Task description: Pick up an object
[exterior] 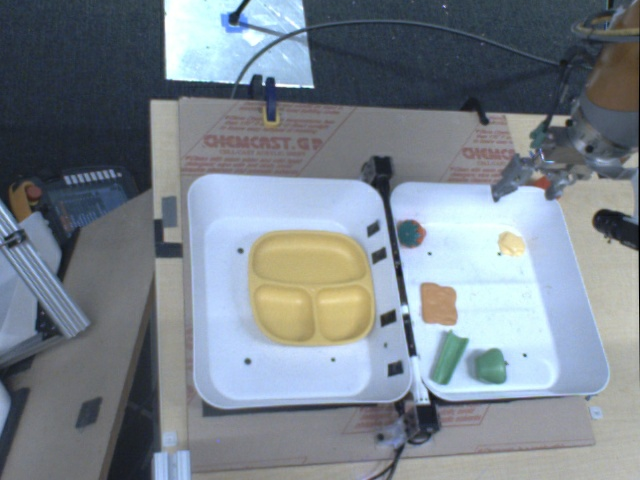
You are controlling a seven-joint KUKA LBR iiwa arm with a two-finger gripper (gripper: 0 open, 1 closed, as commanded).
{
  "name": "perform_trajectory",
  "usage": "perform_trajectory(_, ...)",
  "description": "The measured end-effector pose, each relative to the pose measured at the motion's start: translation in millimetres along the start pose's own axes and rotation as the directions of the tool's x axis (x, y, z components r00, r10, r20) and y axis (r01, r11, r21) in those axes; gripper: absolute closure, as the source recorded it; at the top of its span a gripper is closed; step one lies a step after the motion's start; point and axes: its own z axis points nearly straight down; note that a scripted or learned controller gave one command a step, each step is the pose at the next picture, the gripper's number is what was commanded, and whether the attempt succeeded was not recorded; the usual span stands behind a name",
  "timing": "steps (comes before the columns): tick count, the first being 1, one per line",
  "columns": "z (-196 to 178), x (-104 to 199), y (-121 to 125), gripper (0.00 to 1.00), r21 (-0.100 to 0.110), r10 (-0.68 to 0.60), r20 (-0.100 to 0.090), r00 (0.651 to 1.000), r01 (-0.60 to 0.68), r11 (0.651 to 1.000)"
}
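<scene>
My gripper point(528, 181) hangs above the far right corner of the right bin point(570, 268), its fingers spread open and nothing between them. Below it in the right bin lie a pale yellow lump point(511, 243), a small teal and red ball point(411, 233) near the left wall, an orange flat piece point(438, 303), a green cucumber-like piece point(449, 357) and a green pepper-like piece point(490, 365). The yellow lump is the nearest one to the gripper.
The left bin point(210, 268) holds a yellow three-compartment tray point(310, 286). A black divider with clips point(392, 278) runs between the bins. Cables cross the dark floor behind the bench, and a metal plate point(236, 26) lies at the back.
</scene>
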Motion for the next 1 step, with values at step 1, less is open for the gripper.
perform_trajectory(1, -7.0, 0.4, 2.2, 0.0, -0.011, -0.002, 0.002, 1.0, 0.002, 1.0)
